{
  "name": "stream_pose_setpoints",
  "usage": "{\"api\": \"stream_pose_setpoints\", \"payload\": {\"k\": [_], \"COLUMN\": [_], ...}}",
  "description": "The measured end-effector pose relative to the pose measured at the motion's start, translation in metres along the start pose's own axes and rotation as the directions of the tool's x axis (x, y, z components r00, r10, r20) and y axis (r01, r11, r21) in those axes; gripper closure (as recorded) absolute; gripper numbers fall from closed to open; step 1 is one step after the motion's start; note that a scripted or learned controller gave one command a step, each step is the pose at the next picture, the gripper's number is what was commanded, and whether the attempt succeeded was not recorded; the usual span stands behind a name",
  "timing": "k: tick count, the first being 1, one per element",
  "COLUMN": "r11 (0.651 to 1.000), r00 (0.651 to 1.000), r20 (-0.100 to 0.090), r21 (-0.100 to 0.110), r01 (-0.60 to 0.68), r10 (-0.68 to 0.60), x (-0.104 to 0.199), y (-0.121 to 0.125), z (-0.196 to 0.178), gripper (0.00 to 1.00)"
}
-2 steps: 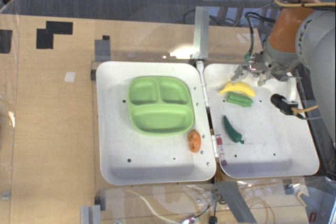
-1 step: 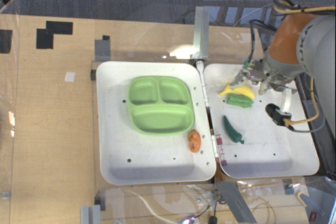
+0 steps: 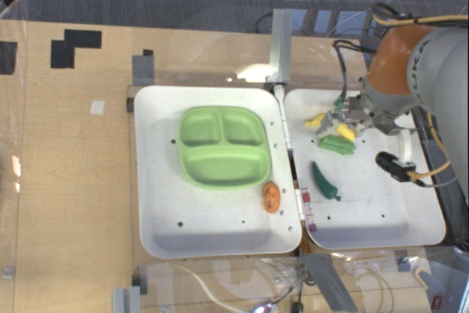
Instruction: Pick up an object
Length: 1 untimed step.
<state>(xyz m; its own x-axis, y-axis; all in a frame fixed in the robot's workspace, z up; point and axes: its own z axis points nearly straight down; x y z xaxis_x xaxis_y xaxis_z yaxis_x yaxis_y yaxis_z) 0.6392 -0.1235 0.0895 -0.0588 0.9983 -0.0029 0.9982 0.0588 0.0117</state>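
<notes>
Yellow piece (image 3: 316, 121): lying in the right bin's upper part, just beside the green ones.
Light green piece (image 3: 336, 145): lying flat, just below the yellow ones.
Dark green pepper (image 3: 324, 182): lying slanted near the bin's middle.
Orange piece (image 3: 271, 196): sitting in the left bin, touching the green plate's (image 3: 223, 146) lower right corner.

From my seat the bench (image 3: 66, 157) reads as pale wood-look laminate with a soft sheen. Both white bins (image 3: 212, 242) look like smooth plastic, slightly glossy. The green divided plate (image 3: 223, 146) is smooth matt plastic. At the right bin's 12 o'clock, a yellow piece (image 3: 315, 121) looks shiny plastic; toward 6, the dark green pepper (image 3: 324, 182) is glossy too.
</notes>
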Motion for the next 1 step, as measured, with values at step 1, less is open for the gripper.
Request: {"api": "stream_pose_setpoints", "payload": {"k": [1], "r11": [1.000], "r00": [1.000], "r20": [-0.002], "r21": [-0.002], "r01": [0.019], "r10": [-0.019], "x": [0.0287], "y": [-0.0412], "z": [-0.0023], "gripper": [0.00]}}
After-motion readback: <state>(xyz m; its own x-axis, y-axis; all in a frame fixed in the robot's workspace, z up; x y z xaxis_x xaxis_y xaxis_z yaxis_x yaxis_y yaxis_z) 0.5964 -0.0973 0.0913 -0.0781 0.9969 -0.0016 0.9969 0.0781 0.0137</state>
